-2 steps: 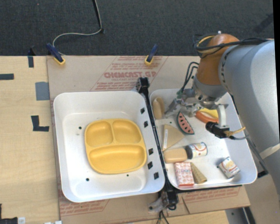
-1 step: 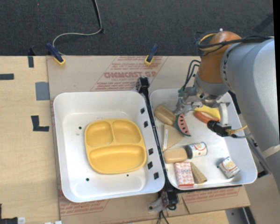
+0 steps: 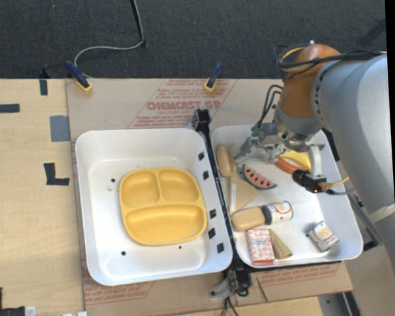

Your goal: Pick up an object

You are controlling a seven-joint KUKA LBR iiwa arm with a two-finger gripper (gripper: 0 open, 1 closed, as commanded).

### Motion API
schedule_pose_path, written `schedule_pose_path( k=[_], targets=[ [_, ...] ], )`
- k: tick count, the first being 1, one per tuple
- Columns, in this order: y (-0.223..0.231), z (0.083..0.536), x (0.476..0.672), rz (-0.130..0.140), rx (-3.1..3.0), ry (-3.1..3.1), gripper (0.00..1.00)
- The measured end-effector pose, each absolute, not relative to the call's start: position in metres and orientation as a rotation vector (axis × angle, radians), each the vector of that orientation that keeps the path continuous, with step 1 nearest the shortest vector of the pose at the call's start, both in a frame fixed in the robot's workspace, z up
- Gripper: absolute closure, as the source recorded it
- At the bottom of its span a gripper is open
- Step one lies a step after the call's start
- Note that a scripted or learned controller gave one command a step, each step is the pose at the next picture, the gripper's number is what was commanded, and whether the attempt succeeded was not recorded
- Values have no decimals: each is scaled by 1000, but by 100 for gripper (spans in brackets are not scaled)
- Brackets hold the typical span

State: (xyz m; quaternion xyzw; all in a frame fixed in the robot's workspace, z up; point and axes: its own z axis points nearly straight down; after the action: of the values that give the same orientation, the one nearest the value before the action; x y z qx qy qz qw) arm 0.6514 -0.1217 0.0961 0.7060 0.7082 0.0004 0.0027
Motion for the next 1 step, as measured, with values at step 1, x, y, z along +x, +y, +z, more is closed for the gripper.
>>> schedule_pose_path(
  k=[1],
  targets=[
    [-145, 87, 606, 2, 2218, 2219, 0]
  ],
)
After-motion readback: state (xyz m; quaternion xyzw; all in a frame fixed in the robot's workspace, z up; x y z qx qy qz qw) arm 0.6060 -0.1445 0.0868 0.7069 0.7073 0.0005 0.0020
